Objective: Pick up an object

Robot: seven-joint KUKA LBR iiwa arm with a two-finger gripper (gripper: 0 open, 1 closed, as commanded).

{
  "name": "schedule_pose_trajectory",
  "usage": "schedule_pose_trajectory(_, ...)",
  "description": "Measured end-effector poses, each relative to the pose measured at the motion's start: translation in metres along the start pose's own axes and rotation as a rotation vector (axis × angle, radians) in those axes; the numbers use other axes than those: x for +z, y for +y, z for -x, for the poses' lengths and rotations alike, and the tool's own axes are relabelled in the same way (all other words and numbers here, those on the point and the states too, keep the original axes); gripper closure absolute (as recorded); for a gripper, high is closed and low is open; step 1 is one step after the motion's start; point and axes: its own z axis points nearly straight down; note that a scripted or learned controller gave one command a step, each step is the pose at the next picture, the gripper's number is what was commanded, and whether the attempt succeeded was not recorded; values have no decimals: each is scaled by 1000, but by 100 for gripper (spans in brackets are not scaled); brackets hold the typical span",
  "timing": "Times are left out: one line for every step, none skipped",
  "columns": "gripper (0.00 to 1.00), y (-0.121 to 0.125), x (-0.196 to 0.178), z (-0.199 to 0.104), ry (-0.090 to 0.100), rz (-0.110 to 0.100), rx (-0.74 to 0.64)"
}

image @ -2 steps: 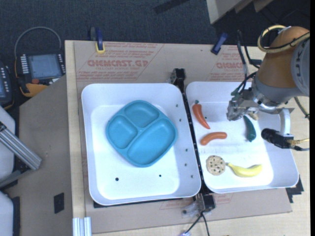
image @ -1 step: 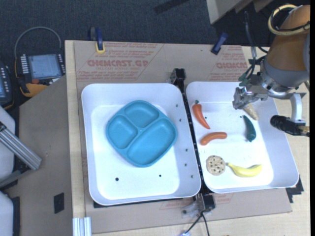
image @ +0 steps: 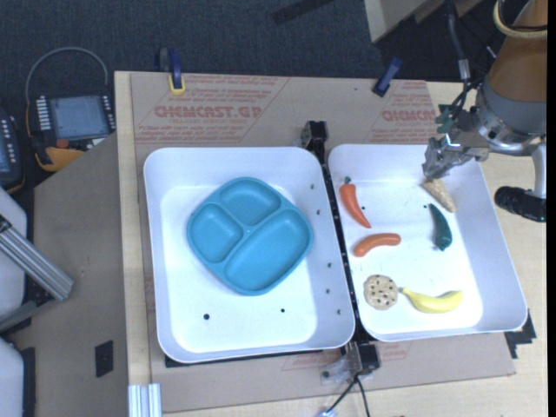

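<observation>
Nearest the camera, along the front of the right-hand white bin [image: 499,272], lie a round cookie [image: 380,291] and, just beside it, a yellow banana [image: 434,300]. Behind them a sausage [image: 376,243] lies slantwise, and farther back an orange chili pepper [image: 350,203] sits close to the bin's left wall. A dark green pepper [image: 440,227] lies toward the right side, well apart from the sausage. Just behind it a pale, tan, wedge-like piece [image: 440,195] rests on the bin floor.

I come in from the upper right, my orange band [image: 519,57] high at the frame's corner and my grey wrist slanting down and leftward over the back right part of this bin. My jaws [image: 439,168] hang directly over the tan piece's back end; whether they are apart or together I cannot tell, nor whether they touch it.

On the table, the left white bin [image: 165,233] carries a blue divided plate [image: 250,234], lying flat near its middle.
</observation>
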Motion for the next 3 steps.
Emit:
schedule_pose_trajectory(100,-19,-5,-49,4,-10,-3)
schedule_pose_trajectory(100,-37,13,-101,5,-12,-4)
schedule_pose_trajectory(100,-63,16,-156,4,-12,-4)
